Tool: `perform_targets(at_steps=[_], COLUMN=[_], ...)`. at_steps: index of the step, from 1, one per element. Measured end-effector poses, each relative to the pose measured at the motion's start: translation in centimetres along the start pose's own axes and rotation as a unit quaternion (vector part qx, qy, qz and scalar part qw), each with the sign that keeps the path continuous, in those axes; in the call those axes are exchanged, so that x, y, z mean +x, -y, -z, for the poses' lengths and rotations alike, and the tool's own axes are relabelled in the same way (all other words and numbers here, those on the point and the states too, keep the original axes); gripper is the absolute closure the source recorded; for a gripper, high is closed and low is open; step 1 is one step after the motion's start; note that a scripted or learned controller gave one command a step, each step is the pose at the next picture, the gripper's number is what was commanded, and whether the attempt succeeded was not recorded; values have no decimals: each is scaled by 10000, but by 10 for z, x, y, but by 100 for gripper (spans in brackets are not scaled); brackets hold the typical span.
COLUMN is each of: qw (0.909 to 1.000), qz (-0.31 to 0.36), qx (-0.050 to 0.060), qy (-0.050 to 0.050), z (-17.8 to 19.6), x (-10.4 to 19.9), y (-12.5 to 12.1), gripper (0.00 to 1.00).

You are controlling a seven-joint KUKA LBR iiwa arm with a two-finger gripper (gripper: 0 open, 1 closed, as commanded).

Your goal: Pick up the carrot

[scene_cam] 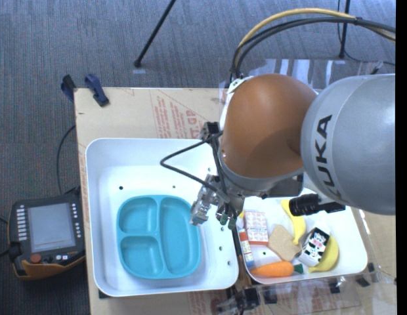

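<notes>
The orange carrot [277, 269] lies on its side at the front of the right bin [358, 240], just ahead of a tan bread slice [282, 241]. My gripper [213, 213] hangs over the right part of the left bin [102, 176], at the right rim of a blue divided plate [157, 236]. It is up and to the left of the carrot, across the wall between the bins. Its fingers stand apart with nothing between them. The big orange and grey arm hides the back of the right bin.
Around the carrot in the right bin are a red-and-white box [256, 227], a yellow banana [328, 257], a black-and-white cow-patterned toy [313, 247] and a thin tube [247, 254] along the left wall. A pendant [47, 231] sits left of the bench.
</notes>
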State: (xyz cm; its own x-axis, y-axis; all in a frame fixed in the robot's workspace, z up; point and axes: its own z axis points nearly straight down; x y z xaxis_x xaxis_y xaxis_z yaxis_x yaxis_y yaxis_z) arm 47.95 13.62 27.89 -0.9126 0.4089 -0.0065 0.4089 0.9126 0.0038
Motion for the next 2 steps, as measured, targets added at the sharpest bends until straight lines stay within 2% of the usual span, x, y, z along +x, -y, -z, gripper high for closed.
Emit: perform_targets(at_steps=[1, 2], qw=[9953, 9985], qz=[967, -553], qx=[41, 33], qy=[-76, -49], z=[-96, -94], x=[-24, -34], y=[65, 86], gripper=[100, 100])
